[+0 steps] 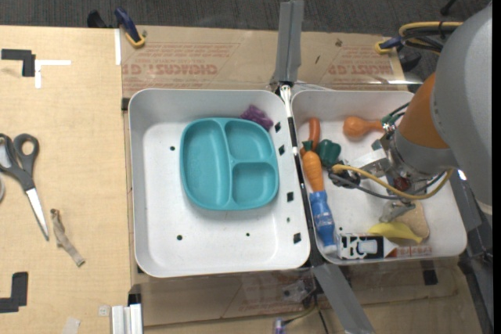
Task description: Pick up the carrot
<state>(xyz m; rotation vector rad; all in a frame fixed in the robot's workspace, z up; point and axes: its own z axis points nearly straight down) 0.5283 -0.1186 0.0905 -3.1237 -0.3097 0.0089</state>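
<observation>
The wooden bench (63,192) carries two shallow white plastic bins side by side, the left bin (149,246) and the right bin (448,245). The grey arm with its orange band (429,121) comes in from the right over the right bin, its gripper (395,188) low above the bin floor amid yellow cabling; whether its claw is wide or narrow cannot be told. A teal three-compartment plastic plate (230,164) lies in the middle of the left bin, with a small purple item (257,116) just beyond its far right corner. Grey-handled metal scissors (23,176) lie on the bench at far left. The orange carrot with green top (314,167) lies against the right bin's left wall, well left of the gripper, free of it. A blue bottle (322,219) lies just nearer, a yellow banana (395,231) near the front wall
</observation>
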